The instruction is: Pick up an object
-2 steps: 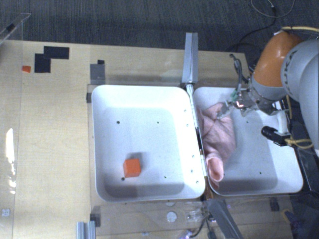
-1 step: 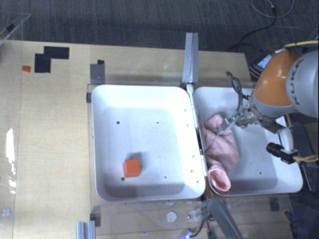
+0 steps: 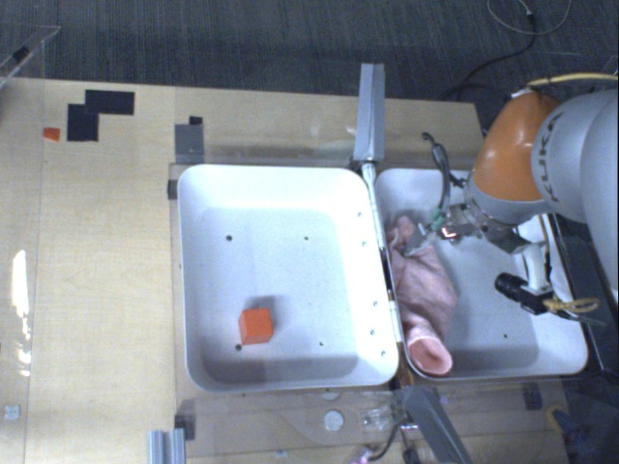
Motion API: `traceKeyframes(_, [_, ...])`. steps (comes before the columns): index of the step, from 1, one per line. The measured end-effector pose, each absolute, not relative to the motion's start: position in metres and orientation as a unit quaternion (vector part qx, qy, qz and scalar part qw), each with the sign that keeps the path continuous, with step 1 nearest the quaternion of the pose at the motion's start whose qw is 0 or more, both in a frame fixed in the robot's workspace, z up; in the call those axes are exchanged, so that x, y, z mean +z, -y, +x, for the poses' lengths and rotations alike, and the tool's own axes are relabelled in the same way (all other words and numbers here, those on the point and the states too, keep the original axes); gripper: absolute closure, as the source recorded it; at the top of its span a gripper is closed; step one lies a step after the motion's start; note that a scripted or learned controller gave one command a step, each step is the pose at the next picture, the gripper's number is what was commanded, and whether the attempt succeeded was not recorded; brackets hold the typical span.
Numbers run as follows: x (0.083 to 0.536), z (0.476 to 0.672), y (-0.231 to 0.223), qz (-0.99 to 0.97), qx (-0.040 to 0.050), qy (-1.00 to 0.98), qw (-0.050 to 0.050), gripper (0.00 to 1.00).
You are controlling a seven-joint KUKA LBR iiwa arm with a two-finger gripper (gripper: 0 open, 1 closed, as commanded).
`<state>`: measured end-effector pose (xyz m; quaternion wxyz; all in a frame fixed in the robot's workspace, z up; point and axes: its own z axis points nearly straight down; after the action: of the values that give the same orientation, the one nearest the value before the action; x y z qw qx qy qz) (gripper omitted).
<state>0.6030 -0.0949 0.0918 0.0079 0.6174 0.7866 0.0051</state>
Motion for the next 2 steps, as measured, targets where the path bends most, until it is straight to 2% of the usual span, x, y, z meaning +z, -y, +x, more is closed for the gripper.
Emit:
traceKeyframes(1, [0.092, 0.619, 0.115, 0.543, 0.0041, -0.84, 0.008, 0.0])
traceKeyframes(2, [0.091, 0.657, 0.096, 0.484, 0.0021, -0.875, 0.006, 0.0])
